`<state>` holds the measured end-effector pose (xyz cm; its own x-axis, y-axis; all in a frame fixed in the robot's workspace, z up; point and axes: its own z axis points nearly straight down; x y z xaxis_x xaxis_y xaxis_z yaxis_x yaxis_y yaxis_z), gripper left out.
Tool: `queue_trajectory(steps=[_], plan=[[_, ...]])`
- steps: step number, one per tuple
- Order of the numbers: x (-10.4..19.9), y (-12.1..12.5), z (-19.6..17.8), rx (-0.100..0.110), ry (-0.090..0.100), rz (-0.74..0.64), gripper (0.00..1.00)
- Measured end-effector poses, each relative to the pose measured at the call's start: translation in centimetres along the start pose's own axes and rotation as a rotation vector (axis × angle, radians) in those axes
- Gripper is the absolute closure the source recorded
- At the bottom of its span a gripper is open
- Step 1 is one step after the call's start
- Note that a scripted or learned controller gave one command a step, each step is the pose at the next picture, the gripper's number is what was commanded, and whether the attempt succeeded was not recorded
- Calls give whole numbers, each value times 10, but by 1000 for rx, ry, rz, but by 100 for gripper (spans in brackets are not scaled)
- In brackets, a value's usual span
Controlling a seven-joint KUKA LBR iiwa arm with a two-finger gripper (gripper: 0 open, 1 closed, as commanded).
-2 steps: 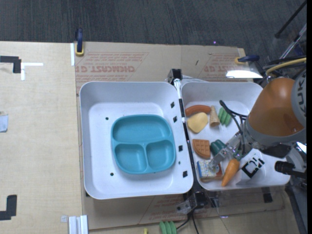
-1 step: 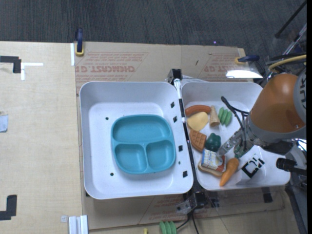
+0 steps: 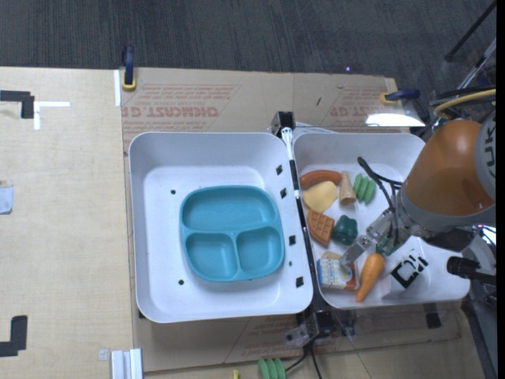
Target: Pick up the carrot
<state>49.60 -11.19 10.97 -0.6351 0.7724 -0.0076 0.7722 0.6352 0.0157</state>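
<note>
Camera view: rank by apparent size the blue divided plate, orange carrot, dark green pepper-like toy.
1. Blue divided plastic plate, far the largest.
2. Orange tapered toy carrot.
3. Dark green pepper-like toy, smallest, though not far below the carrot.

Gripper (image 3: 372,243) low, arm (image 3: 446,172) angled leftward
</note>
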Motion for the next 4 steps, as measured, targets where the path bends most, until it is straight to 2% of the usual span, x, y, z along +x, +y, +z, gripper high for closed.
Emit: queue_trajectory(steps=[1, 2, 3, 4], plan=[[-2, 2, -9, -4, -2, 4, 100], [-6, 14, -78, 15, 0, 271, 100], [-6, 14, -78, 15, 0, 270, 0], [1, -14, 10, 1, -5, 188, 0]])
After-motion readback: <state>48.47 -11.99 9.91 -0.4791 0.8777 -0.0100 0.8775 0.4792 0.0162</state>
